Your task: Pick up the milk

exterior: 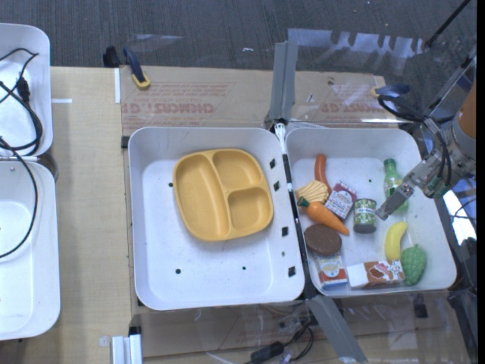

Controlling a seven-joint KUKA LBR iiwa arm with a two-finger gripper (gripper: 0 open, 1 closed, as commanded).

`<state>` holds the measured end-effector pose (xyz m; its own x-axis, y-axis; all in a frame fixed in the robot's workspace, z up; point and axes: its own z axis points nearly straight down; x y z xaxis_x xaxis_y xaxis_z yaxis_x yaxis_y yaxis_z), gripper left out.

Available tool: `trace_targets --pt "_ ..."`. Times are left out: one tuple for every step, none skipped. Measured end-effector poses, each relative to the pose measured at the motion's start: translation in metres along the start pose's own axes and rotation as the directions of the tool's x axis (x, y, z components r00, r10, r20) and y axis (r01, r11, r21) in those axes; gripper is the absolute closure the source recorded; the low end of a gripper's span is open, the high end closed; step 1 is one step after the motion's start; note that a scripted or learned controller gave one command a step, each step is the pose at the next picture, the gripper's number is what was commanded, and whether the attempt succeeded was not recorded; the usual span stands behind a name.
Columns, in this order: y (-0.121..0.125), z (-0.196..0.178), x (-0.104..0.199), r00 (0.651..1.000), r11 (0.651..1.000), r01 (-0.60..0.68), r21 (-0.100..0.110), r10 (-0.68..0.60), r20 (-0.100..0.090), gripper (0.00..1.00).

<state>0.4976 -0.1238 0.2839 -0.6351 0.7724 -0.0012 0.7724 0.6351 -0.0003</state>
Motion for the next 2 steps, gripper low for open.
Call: trace_targets --pt "0.0000 0.0000 0.0000 1.000 1.000 0.000 0.000 0.000 0.000 0.00" --pt "0.0000 0.0000 0.0000 1.000 1.000 0.000 0.000 0.000 0.000 0.00"
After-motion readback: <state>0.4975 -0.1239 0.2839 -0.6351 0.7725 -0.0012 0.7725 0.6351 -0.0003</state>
